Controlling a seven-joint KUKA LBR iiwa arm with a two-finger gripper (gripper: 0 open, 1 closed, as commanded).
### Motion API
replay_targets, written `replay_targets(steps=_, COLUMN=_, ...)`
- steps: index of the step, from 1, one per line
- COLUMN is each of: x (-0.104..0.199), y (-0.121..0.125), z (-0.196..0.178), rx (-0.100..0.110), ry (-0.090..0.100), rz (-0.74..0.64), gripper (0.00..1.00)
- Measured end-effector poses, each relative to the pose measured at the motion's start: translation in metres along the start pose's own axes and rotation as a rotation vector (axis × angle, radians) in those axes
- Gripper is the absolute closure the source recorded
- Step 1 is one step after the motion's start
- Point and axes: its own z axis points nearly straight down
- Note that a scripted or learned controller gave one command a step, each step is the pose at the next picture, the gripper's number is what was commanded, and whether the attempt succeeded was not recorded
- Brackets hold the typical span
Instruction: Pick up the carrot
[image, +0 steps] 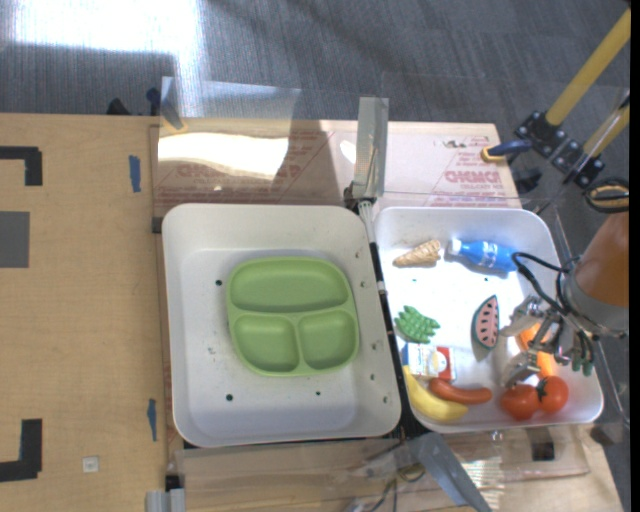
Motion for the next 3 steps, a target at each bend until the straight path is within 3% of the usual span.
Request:
replay_targets(steps=1, x=-0.004, y=0.001, z=-0.013, rx=0.0, ry=-0.012, rz=-0.002, gripper=1.0)
replay_targets(steps=2, x=-0.003, y=0.001, z=-0.012, rx=0.0, ry=-0.01, rz=-0.002, gripper=0.0)
replay_targets(steps=3, x=-0.006, y=0.002, z=-0.024, rx=0.0, ry=-0.018, rz=-0.003, gripper=1.0)
